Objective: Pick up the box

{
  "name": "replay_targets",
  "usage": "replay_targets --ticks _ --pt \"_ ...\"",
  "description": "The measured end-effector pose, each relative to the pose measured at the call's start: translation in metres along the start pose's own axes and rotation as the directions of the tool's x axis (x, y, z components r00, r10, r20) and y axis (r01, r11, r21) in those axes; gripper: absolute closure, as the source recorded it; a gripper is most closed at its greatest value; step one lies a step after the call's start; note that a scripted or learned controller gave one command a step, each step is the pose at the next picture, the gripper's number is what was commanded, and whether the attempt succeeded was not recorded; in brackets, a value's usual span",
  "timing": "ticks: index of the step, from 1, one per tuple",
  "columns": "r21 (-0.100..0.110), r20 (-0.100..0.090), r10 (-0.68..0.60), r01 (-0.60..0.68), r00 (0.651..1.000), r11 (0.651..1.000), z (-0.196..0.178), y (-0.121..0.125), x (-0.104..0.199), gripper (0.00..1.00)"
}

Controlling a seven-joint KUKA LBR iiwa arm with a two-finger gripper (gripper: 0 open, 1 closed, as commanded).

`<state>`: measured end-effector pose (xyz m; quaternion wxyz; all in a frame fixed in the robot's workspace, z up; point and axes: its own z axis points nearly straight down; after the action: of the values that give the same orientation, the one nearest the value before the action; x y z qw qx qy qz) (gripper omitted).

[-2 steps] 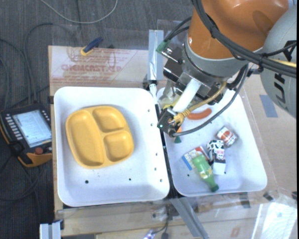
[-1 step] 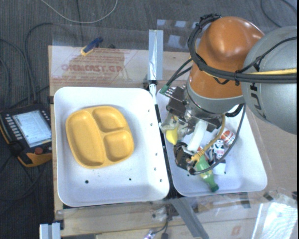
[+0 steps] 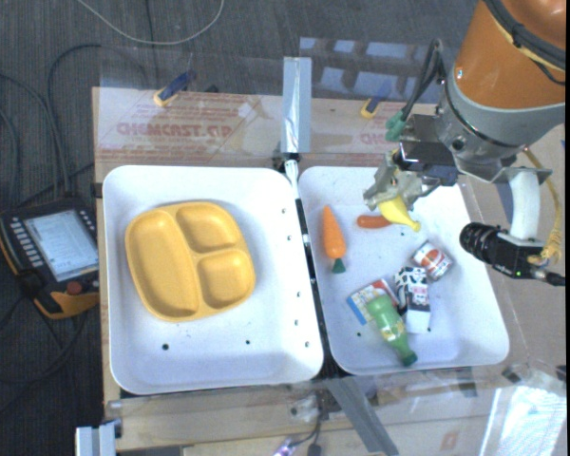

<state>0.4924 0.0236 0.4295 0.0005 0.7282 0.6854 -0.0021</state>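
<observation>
Gripper (image 3: 391, 196) hangs over the upper part of the right bin (image 3: 475, 345), and I see a yellow banana (image 3: 400, 213) pinched between its closed fingers, just beside a small red-orange piece (image 3: 370, 222). Box (image 3: 367, 301) lies lower in that bin, flat, its corner under the green bottle (image 3: 390, 328), next to a black-and-white carton (image 3: 415, 295) and a can (image 3: 430, 260). Carrot (image 3: 333, 236) sits near the bin's left wall. Left bin (image 3: 147, 345) holds a yellow divided tray (image 3: 189, 258).

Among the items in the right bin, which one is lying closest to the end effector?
The yellow banana-shaped toy, directly beneath the end effector. The carrot, can, box and green bottle all lie farther away.
</observation>
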Motion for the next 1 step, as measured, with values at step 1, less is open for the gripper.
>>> replay_targets --ticks 1 --pt "0.004 0.001 0.303 -0.303 0.953 0.953 0.0447 -0.0134 0.0948 1.00"
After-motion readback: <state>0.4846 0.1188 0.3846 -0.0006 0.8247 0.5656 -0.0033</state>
